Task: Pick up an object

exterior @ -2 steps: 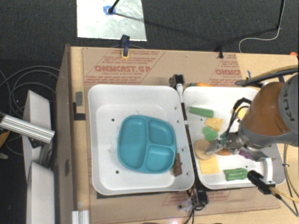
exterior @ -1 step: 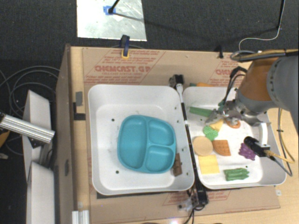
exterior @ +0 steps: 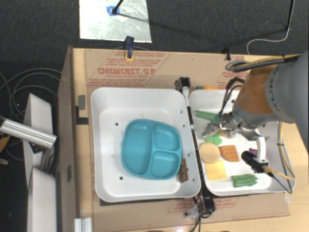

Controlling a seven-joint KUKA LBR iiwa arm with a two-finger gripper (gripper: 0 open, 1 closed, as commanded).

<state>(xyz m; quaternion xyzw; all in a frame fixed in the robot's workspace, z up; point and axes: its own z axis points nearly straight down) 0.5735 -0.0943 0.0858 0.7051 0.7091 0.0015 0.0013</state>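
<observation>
End effector [exterior: 216, 128] low in right bin [exterior: 207, 98], tip blurred, grip state cannot be told, arm [exterior: 270, 93] hides bin's far corner, close by: green piece [exterior: 214, 140], tan disc [exterior: 209, 152], waffle [exterior: 230, 153], yellow square [exterior: 216, 170], blue plate [exterior: 152, 149] in left bin [exterior: 108, 129].

On the worktop [exterior: 145, 64] two white bins stand side by side. The left bin [exterior: 104, 129] holds a teal divided plate [exterior: 149, 149], with a small brown piece [exterior: 183, 170] just beside the plate's right edge, against the bin wall. The grey arm [exterior: 270, 93] reaches in from the right, and its tool [exterior: 216, 128] hangs low over the right bin [exterior: 241, 191]. A green strip [exterior: 206, 114] lies just behind the tool and a pale green piece [exterior: 214, 140] just in front. Nearer the front lie a tan disc [exterior: 209, 152], an orange waffle [exterior: 230, 153], a yellow square [exterior: 216, 170] and a green block [exterior: 244, 180].
</observation>
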